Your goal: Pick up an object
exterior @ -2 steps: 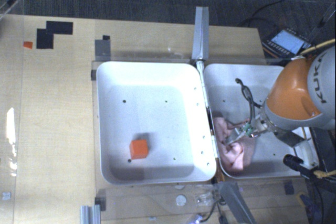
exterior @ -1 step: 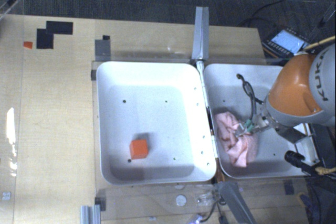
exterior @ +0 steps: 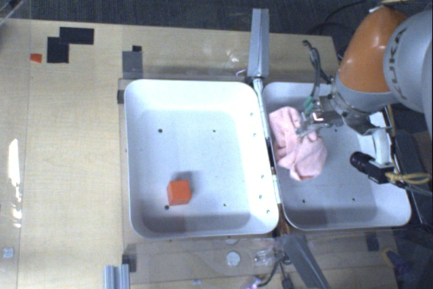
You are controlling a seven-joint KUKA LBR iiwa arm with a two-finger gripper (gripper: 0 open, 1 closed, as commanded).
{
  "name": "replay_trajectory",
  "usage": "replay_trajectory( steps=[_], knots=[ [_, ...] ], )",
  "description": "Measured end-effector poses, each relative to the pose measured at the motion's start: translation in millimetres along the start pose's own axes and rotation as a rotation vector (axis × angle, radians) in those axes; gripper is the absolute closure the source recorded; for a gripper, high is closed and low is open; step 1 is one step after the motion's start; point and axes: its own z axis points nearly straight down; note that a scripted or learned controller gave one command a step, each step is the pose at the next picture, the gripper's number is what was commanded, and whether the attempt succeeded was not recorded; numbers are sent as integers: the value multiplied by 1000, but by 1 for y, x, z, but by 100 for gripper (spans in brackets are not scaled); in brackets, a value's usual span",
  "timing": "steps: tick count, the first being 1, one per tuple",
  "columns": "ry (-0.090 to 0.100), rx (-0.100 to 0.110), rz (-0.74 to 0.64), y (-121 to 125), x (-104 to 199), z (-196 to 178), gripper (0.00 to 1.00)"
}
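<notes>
Grey arm (exterior: 413, 57) with orange band (exterior: 365, 54), black cables, small metallic end effector (exterior: 312, 120)

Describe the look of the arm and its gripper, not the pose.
The arm is a thick rounded grey body with a glossy orange band above the wrist. The gripper is small, dark metal, with a bit of green on it. Thin black cables loop beside it, and a black cylinder sticks out lower down.

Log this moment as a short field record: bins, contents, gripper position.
left bin: shallow white bin holding a small orange block near its front left
right bin: shallow white bin holding a crumpled pink cloth against its left wall
gripper: two-finger gripper over the cloth's upper right edge
grasp: cannot tell
</notes>
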Motion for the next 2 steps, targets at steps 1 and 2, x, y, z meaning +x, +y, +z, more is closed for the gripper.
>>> replay_trajectory(
  steps=[1,2],
  knots=[
    [-1,-6,-16,-8,-24,87,100],
    [-1,-4,-244,57,-16,-19,100]
  ],
)
